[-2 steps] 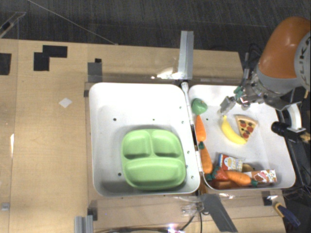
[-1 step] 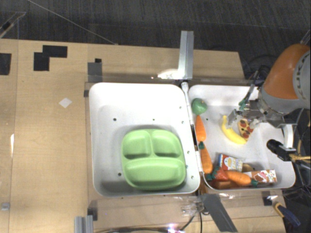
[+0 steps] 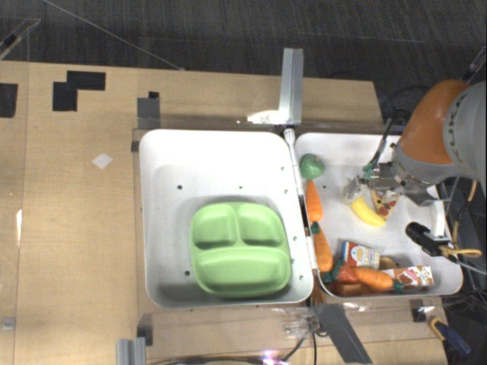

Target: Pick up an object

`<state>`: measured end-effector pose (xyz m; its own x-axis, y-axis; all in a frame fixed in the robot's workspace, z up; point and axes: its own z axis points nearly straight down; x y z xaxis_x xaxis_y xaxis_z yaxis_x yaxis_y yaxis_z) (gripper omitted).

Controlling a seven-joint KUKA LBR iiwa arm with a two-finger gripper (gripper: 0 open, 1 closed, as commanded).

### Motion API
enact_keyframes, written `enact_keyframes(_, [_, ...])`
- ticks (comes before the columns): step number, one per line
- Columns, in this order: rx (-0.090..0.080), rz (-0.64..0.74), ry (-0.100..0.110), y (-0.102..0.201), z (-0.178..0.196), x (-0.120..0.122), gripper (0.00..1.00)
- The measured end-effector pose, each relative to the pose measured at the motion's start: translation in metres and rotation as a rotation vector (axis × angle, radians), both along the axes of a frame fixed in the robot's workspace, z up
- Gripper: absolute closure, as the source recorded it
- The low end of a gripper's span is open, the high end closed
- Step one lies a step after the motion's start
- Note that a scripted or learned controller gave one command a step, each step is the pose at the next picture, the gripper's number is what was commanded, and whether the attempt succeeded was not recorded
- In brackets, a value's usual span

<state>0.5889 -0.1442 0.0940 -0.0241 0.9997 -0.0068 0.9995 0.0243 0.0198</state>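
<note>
Hand (image 3: 374, 182) hangs low over the middle of the right bin (image 3: 342, 147), on the arm (image 3: 434, 131) coming in over that bin's right edge. Can't tell how far the hand is open, and nothing is visibly held in it. Banana (image 3: 367, 213) lies just on the near side of the hand, approx mid-bin, tilted w/ one end toward the left wall; can't tell if hand and banana touch.

Other stuff in the right bin sits mostly along the left wall and near edge. Green fruit (image 3: 310, 166) is in the far-left corner. Upper carrot (image 3: 313, 202) lies lengthwise against the left wall just below it, then lower carrot (image 3: 323, 251) further along the same wall. Carton (image 3: 359, 255) is toward the near edge, beside the lower carrot. A third carrot (image 3: 373, 279) lies along the near edge, w/ a 2nd carton (image 3: 415, 277) to its right, toward the near-right corner. White floor shows btwn the banana and these, so nothing crowds it but the hand itself.

Left bin (image 3: 175, 166) holds a green tray (image 3: 240, 248) w/ three compartments, toward its near-right corner
</note>
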Motion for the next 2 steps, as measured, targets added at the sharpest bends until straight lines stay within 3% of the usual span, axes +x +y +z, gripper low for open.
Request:
enact_keyframes(1, [-0.004,0.003,-0.013,-0.001,0.015,0.004,1.00])
enact_keyframes(2, [0.006,0.037,0.013,0.073,0.093,0.047,1.00])
